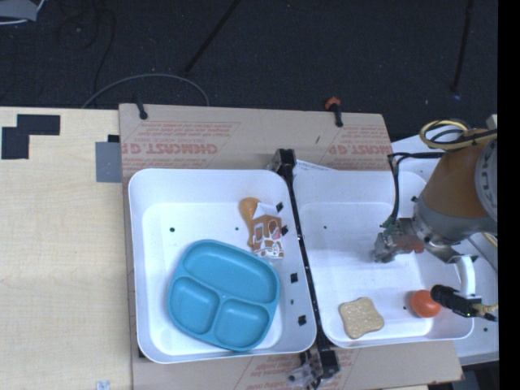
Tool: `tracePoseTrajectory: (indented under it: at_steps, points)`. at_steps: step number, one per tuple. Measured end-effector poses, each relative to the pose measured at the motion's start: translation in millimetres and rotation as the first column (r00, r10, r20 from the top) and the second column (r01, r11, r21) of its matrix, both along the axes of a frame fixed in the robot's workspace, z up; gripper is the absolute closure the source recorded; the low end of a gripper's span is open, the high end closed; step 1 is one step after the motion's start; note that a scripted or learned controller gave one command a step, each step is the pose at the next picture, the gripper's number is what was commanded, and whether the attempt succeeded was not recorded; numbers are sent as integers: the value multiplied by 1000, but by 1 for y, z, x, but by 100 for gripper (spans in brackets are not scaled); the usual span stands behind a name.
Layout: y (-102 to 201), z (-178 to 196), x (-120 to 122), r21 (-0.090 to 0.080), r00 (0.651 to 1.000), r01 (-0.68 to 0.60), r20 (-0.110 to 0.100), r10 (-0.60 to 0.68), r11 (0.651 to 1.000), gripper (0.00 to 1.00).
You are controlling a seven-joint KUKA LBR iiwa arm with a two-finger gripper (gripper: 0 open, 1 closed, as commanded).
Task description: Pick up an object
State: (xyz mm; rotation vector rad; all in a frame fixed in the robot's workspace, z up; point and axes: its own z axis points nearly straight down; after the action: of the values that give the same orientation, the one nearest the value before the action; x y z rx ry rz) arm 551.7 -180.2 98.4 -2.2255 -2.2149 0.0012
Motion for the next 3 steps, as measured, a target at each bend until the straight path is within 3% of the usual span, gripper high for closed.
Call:
tracePoseTrajectory:
  at_steps: [3]
  points:
    - [13, 134, 5, -1, 1000, -7, 3, 7, 1000, 100]
